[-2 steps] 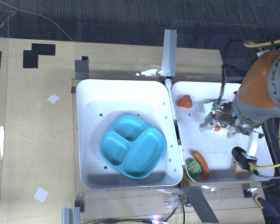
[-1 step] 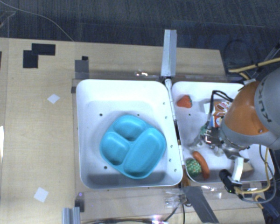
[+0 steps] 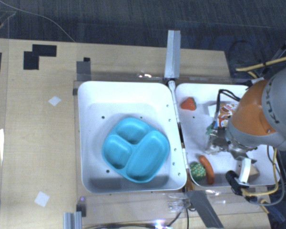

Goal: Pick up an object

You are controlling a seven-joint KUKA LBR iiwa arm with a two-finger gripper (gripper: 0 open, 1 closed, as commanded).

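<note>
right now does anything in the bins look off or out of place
Nothing looks spilled or broken. The blue divided plate sits askew in the left bin, turned at an angle to its walls. In the right bin, a hot dog and a green item crowd the near left corner, and a red strawberry-like toy lies apart.

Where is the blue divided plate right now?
The blue divided plate lies in the left bin, toward its front right part, across the dividing wall from the right bin where the arm works.

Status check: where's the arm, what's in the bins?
Gripper low in right bin, holding nothing visible. Hot dog and green item near front wall; strawberry at back. Blue divided plate in left bin.
</note>
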